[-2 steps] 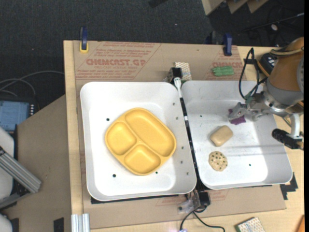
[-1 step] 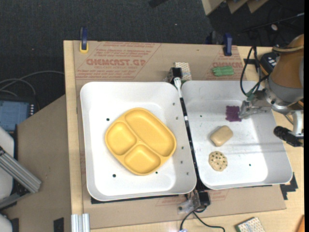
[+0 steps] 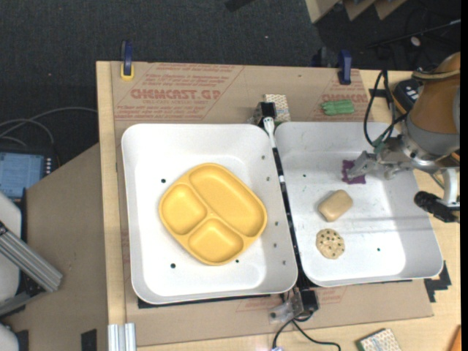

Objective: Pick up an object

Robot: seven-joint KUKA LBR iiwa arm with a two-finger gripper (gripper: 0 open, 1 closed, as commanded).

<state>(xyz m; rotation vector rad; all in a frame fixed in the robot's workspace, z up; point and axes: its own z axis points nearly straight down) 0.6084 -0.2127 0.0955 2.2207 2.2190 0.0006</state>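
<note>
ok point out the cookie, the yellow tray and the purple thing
cookie (image 3: 330, 243), camera view, its middle
yellow tray (image 3: 213, 213), camera view, where its dividers meet
purple thing (image 3: 353, 172), camera view, its visible left part

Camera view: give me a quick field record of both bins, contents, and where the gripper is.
left bin: holds a yellow divided plate, three compartments, lying flat
right bin: holds a purple object, a tan block and a cookie
gripper: over the right bin's upper part, at the purple object
grasp: cannot tell whether the purple object is between the fingers
tan block vs cookie: apart, block above cookie in the view
outside bins: green item on the board above the right bin
</note>
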